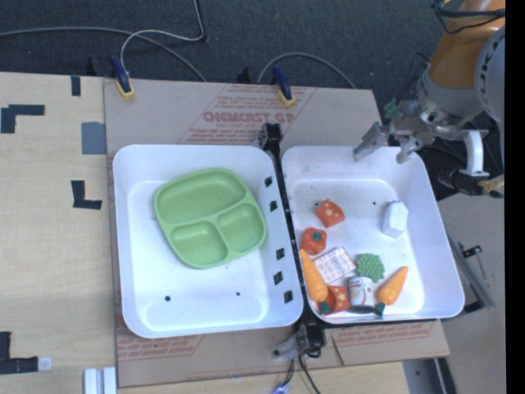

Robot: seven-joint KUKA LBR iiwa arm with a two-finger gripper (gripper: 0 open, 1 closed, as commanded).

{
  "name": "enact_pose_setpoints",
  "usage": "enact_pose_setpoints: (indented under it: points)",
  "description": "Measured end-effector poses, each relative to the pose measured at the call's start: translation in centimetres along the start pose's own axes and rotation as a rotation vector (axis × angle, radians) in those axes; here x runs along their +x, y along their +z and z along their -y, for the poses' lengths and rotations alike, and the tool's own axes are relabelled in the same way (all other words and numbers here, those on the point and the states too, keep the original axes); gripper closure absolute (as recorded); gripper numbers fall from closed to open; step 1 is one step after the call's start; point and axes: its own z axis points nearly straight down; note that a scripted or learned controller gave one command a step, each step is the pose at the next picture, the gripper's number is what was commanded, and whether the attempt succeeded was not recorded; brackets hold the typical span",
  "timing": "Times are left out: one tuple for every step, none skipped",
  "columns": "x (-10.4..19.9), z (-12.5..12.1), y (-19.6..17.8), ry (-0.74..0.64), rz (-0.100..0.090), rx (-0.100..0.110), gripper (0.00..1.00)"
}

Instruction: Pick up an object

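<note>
Cardboard-topped bench, two white bins; gripper [384,144] hovers over the right bin's [435,212] far rim, fingers spread and empty. Approach step: next, descend onto a toy, perhaps the red tomato [330,213]

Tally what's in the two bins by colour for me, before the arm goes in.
Green: 2, the plate and the broccoli
Orange: 2 carrots
Red: 2, the block and the tomato
White: 2, the lump and the packet
Can: 1
Total: 9
</note>
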Motion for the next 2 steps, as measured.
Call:
enact_pose_setpoints:
  points:
    - [6.1,2.9,10.6,-0.001,-0.002,0.003,0.0]
    - [6.6,4.1,14.0,0.0,0.001,-0.005,0.0]
